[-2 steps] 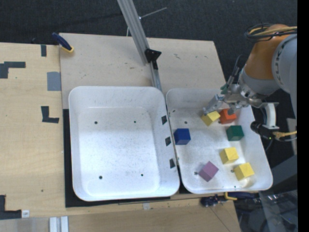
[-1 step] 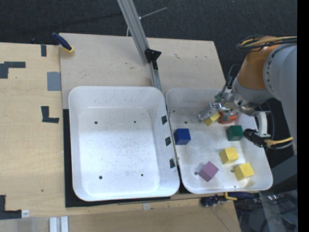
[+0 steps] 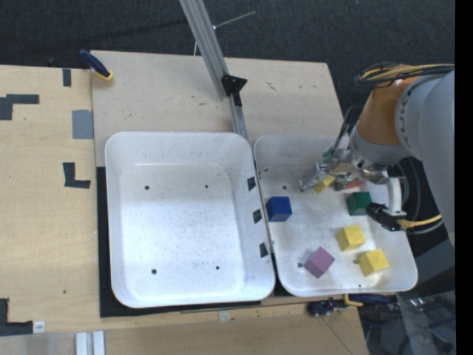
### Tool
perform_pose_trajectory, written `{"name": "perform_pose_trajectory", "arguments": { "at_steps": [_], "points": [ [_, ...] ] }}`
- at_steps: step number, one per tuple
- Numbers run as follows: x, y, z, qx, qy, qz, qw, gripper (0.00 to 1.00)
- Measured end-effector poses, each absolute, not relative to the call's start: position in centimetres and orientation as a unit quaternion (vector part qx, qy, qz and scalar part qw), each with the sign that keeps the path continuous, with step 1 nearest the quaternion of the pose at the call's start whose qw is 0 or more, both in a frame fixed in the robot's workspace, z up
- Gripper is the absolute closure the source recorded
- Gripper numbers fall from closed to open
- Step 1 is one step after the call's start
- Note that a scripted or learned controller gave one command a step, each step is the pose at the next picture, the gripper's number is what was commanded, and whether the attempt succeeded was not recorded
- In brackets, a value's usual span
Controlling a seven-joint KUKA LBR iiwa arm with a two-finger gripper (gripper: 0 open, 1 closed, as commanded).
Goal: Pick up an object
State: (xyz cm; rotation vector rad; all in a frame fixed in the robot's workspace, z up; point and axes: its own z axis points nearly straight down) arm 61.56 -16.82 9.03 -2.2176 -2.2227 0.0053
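Claw [image 3: 319, 181] clamped on a small yellow block [image 3: 323, 185], held between its fingers over the right bin [image 3: 295, 150].

Light wooden surface [image 3: 170, 98] with grey tape patches [image 3: 82, 123], dark carpeted floor [image 3: 111, 13] beyond, and a slanted aluminium rail [image 3: 203, 32] crossing above.

Five small blocks lie in the right bin [image 3: 295, 152]: blue [image 3: 278, 208], green [image 3: 359, 203], purple [image 3: 319, 262], two yellow [image 3: 352, 237] [image 3: 373, 261].
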Motion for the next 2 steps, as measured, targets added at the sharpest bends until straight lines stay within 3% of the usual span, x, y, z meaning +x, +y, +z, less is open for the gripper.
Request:
{"name": "perform_pose_trajectory", "arguments": {
  "at_steps": [1,2],
  "points": [
    [61.6,-16.8,10.1,-0.706,-0.708,0.0013,0.001,1.00],
    [62.0,-15.7,15.4,-0.706,-0.708,-0.0013,-0.002,1.00]
  ]
}}
